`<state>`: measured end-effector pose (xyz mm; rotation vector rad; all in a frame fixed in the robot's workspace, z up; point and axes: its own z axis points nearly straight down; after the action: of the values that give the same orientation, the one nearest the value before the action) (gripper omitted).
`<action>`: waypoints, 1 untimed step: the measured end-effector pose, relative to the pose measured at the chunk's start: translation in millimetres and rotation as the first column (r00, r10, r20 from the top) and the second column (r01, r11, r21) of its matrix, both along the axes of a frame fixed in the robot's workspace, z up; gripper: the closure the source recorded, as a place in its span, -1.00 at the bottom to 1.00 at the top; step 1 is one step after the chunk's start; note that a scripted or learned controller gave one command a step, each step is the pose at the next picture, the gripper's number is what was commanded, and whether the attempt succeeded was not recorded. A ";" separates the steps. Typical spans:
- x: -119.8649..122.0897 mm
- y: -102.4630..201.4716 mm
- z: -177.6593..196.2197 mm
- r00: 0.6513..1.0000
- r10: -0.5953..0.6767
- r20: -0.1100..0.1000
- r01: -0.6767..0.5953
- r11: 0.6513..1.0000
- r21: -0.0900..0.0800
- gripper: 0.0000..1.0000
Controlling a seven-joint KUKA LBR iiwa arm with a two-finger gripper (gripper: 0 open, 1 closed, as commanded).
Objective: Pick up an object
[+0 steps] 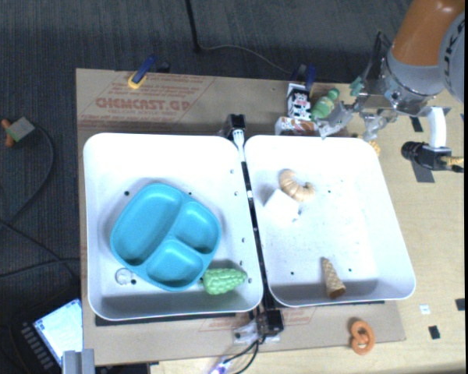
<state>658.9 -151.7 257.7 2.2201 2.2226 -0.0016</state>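
From my remote station, the brown cardboard-covered bench (pixel 140 104) carries two shallow white plastic bins side by side. The left white bin (pixel 109 150) holds a large turquoise plastic tray with three compartments (pixel 166 234), sitting at a tilt across the bin floor, with a small clear ring (pixel 124 276) just beside its lower left corner. The right white bin (pixel 374 232) has mostly bare floor around its few items.

My grey arm with the orange band (pixel 429 29) reaches in at the upper right, above the far corner of the right bin. Its two-finger gripper (pixel 357 119) hangs over the bin's far rim; I cannot tell from this angle whether the fingers are spread or closed, and I see nothing clamped between them.

A bumpy green toy vegetable (pixel 223 280) lies in the left bin's near right corner, touching the turquoise tray's edge. A curled tan pastry-like toy (pixel 295 185) lies in the right bin near its far left side. A brown cone-shaped toy (pixel 332 277) rests against that bin's near wall.

Outside the bins, a small orange pretzel-shaped toy (pixel 362 336) lies on the bench below the right bin, and a blue-and-yellow clamp (pixel 143 70) grips the bench's far edge.
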 end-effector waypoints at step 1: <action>-38.3 -31.5 -162.5 1.000 -0.001 -0.001 0.001 1.000 0.000 -1.00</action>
<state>620.7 -183.2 95.2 2.2216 2.2218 -0.0034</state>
